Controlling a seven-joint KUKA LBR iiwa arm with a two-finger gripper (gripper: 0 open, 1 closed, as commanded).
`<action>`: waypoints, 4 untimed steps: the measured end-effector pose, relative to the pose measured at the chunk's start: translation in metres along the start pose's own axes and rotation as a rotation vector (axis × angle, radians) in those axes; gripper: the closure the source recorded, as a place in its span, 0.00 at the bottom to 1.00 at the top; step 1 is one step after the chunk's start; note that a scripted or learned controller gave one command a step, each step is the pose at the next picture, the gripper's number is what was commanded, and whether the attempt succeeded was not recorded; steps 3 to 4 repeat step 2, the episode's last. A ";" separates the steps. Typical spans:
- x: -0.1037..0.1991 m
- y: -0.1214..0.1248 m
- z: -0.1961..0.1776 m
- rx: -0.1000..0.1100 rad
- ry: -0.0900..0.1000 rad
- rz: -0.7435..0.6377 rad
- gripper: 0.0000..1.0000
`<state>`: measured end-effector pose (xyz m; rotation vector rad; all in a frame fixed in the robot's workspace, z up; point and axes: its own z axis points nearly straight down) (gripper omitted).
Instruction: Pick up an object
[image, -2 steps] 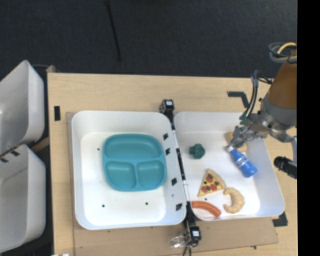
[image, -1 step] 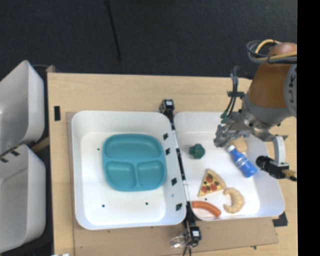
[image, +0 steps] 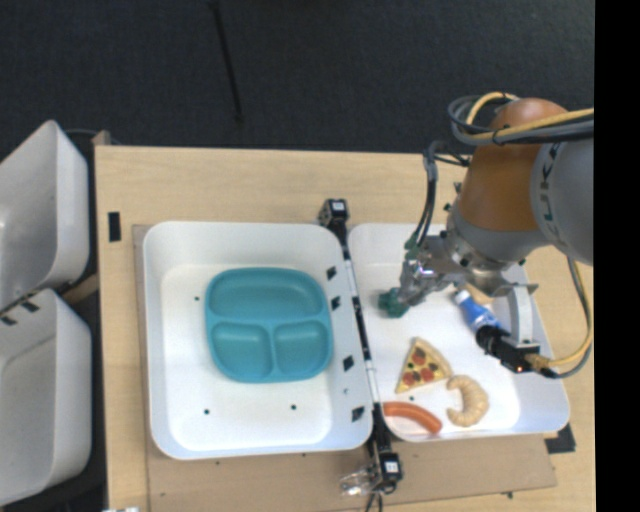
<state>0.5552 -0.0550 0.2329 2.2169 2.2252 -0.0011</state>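
My gripper (image: 407, 292) hangs low over the left part of the right bin (image: 380, 250). Its tip is right at a small dark green object (image: 391, 304) that lies on the bin floor near the divider. The view does not settle whether the green object is gripped. A pizza slice (image: 424, 365) lies just in front of the gripper. A croissant (image: 468, 398) and a red sausage (image: 412, 417) lie near the bin's front edge. A blue and white object (image: 475, 311) sits partly under the arm on the right.
The left bin (image: 170, 400) holds a teal divided plate (image: 268, 323) at its middle. The grey and orange arm (image: 510, 190) covers the right bin's back right part, with cables and a black connector (image: 503, 349) trailing along the right side.
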 end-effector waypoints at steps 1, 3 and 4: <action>0.059 -0.012 -0.001 0.000 0.002 -0.002 1.00; 0.104 -0.022 -0.001 0.001 0.003 -0.004 1.00; 0.104 -0.022 -0.001 0.001 0.003 -0.004 1.00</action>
